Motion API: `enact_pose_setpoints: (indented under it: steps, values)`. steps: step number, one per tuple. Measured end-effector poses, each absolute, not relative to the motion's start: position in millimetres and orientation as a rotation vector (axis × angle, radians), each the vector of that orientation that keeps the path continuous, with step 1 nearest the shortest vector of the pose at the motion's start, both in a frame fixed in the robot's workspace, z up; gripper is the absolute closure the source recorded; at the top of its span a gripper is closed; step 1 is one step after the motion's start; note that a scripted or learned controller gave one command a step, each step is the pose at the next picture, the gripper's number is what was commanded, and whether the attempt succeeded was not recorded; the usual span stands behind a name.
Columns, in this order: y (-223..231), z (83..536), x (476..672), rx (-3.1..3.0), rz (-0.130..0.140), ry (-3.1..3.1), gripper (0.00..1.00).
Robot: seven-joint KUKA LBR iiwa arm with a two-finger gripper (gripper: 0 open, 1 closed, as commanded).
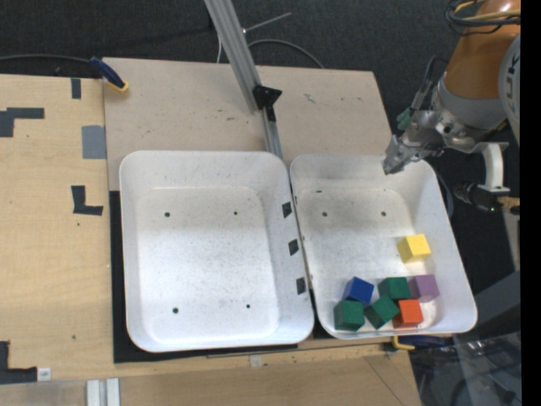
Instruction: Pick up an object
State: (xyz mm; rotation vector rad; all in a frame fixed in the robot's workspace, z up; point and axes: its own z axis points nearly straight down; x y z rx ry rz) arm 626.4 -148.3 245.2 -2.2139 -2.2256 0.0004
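you're at the approach step, nothing picked yet; the gripper (396, 164) hangs over the far right corner of the right bin (448, 218), near its rim, w/ nothing visible between its tips; whether the jaws are wide or narrow you can't tell from this angle, too small and dark, so i won't guess.

the task's things are all at the other end of that bin, well apart from the gripper: a yellow block (415, 246) sits alone by the right wall; nearer the front edge there's a tight cluster, blue block (359, 290), two green blocks at front left (349, 315) and (381, 310), a third green block (394, 288) behind them, purple block (425, 287), orange block (410, 312); most of those touch or nearly touch each other.

next move, imo: bring the arm toward the front of the bin and down; the yellow one looks the easiest pick since it has free space on its sides; the cluster leaves little room for tips to slip between neighbours, so a try there could shove blocks instead of grabbing.

left bin (135, 227): bare white floor, speckled, a few dark dots.
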Motion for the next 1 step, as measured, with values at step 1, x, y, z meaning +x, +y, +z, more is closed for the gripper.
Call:
enact_pose_setpoints:
  steps: [1]
  values:
    - [-89.1,250.8,612.1,-2.212,-0.001,-2.227,1.0]
